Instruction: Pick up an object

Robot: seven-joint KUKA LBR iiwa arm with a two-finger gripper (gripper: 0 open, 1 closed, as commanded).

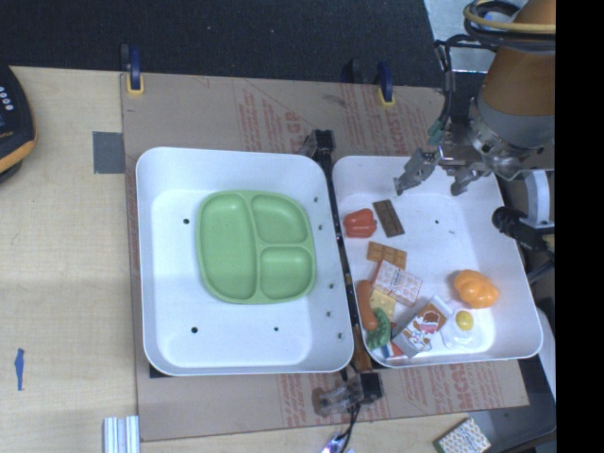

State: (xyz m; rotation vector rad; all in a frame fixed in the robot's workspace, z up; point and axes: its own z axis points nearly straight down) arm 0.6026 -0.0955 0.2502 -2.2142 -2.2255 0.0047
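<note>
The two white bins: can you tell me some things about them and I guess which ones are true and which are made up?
1. A green plate with three compartments lies in the left bin. True.
2. The orange toy sits in the left bin. False: it is in the right bin, near its right side.
3. The end effector holds the brown bar. False: its open fingers are above the right bin's far end with nothing between them.
4. The red toy lies next to the brown bar. True.
5. The fried egg toy is on the green plate. False: it lies in the right bin's near corner.
</note>
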